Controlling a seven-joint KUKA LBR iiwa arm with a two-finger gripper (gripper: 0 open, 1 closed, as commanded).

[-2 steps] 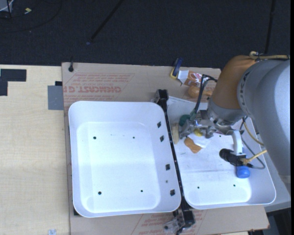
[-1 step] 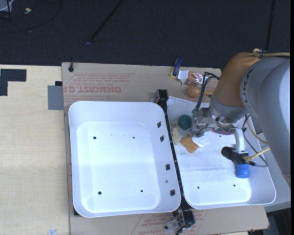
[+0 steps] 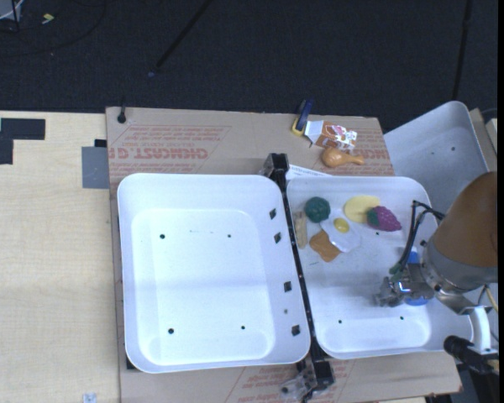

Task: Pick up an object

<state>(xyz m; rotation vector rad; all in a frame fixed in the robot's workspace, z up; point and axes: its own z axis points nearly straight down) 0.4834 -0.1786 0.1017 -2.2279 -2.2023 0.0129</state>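
The right bin point(image 3: 361, 334) holds a cluster of small items in its far half: a dark green ball point(image 3: 317, 208), a yellow piece point(image 3: 360, 206), a magenta berry-like toy point(image 3: 385, 218), a fried-egg toy point(image 3: 343, 228) and an orange-brown piece point(image 3: 323, 246). My gripper point(image 3: 397, 293) is low over the right bin's near right part, well away from that cluster, below the grey arm and its orange band point(image 3: 475, 225). A small blue thing point(image 3: 415, 299) shows right beside the gripper; whether it is an object or part of the tool is unclear.
The left bin point(image 3: 202, 275) lies beside the right one, joined by a black clamp strip point(image 3: 287, 250). On the cardboard behind the bins lie an orange toy point(image 3: 338, 158), a small printed packet point(image 3: 339, 133) and a blue-yellow clip point(image 3: 301, 117).
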